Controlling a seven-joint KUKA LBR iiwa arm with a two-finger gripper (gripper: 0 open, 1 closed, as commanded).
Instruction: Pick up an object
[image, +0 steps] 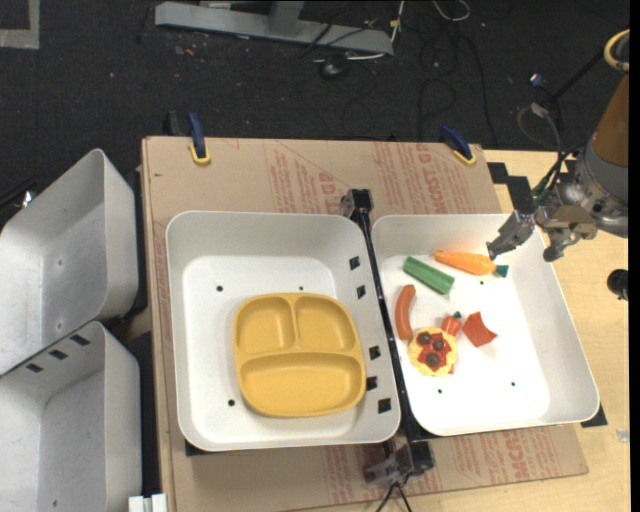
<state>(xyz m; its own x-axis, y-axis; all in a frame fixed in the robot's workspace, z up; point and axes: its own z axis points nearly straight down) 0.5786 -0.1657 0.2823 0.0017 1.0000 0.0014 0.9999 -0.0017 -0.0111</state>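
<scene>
TARGET: orange plastic carrot lies in right white bin, upper part, beside green plastic block | CLAW: just beside carrot tip, nothing held, spread cannot be told | RISK: off-centre closure pushes carrot aside; bin wall near.

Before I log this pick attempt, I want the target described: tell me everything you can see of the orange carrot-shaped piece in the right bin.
The carrot is a smooth, glossy orange toy, plastic by its look, tapering to a point toward the view's left. It lies flat, nearly level across the view, on the floor of the right bin, in its upper part. Its blunt right end sits at the tip of the gripper; whether they touch is unclear. A green stick lies just below-left, close to its tip.
</scene>
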